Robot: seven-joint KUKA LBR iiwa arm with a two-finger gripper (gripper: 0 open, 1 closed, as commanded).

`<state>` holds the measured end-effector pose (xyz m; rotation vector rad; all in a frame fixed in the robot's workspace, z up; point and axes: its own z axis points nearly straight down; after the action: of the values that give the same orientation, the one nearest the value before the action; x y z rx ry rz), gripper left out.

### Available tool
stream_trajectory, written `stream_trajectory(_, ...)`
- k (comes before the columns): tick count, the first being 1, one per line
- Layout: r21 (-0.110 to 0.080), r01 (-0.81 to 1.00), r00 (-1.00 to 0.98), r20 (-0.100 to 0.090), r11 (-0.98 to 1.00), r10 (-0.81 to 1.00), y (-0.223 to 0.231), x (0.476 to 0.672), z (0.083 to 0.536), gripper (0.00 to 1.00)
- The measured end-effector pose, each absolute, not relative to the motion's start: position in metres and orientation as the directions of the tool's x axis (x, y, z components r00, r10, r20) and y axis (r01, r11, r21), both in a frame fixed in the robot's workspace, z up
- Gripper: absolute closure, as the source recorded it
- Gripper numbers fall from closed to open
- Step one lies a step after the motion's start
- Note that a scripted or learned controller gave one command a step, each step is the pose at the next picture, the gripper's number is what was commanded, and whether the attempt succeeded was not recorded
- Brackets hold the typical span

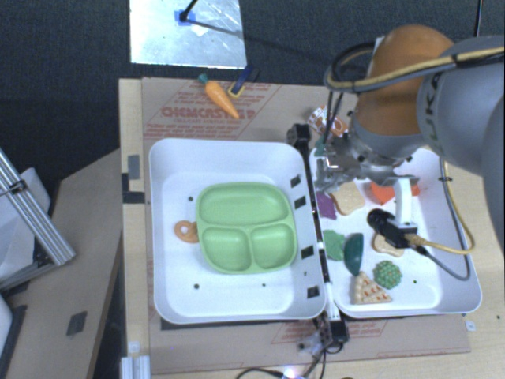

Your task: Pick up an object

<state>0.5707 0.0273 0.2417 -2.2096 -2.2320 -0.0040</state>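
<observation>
My gripper [332, 169] hangs low over the back left part of the right bin [454, 290], under the arm's orange band. It is just above a tan bread slice [347, 200] and a purple piece [324, 206]. Other toy foods lie in this bin: a dark green piece [353, 251], a lighter green piece [334, 244], a pizza slice [369, 290], a broccoli head [387, 274], a tan cookie [387, 245] and an orange piece [382, 192] partly under the arm. I see nothing held.
The left bin [170, 290] holds a green divided plate [245, 227] and a small orange ring [186, 231]. A toy carrot [220, 98] lies on the cardboard behind the bins. A yellow cable [451, 249] loops over the right bin.
</observation>
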Motion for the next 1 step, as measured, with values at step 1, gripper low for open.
stream_trajectory(1, 0.0, 1.0, -0.009, 0.002, 0.009, 1.0, 0.0734, 0.5586, 0.2341, 1.0)
